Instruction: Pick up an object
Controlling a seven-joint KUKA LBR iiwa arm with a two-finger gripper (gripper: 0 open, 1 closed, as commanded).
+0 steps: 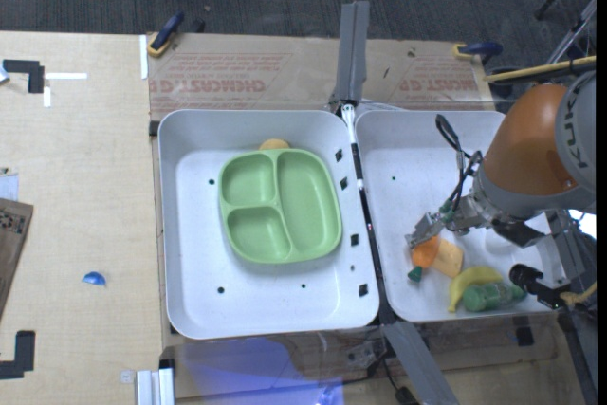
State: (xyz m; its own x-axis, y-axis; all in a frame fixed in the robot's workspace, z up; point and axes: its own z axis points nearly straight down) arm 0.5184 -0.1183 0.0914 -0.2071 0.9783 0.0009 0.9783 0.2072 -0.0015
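The arm enters from the right, orange band above the wrist, and hangs over the right bin [398, 156]. The gripper [429, 228] sits low near the bin floor, directly above and touching or nearly touching the carrot [436, 255], an orange piece with a green stub at its lower-left end. The carrot lies in the lower middle of the right bin, its long axis running roughly from lower left to upper right. It is just below the fingertips in this view, so the coming move looks like a short descent more than a sideways shift. The fingers appear slightly parted, metal tips splayed over the carrot's upper edge, with nothing seen between them; the carrot is not judged to be gripped. Just beside the carrot to the lower right lies a banana [474, 281], and against it a green object [495, 296], kind unclear. Both are close enough that a closing finger could nudge the banana. The bin's left wall is well apart from the fingers. The left bin [190, 232] holds a green plate [281, 204] with three compartments, and a small yellowish thing [274, 145] peeks from behind its far rim. Those are well apart from the arm and no obstacle.
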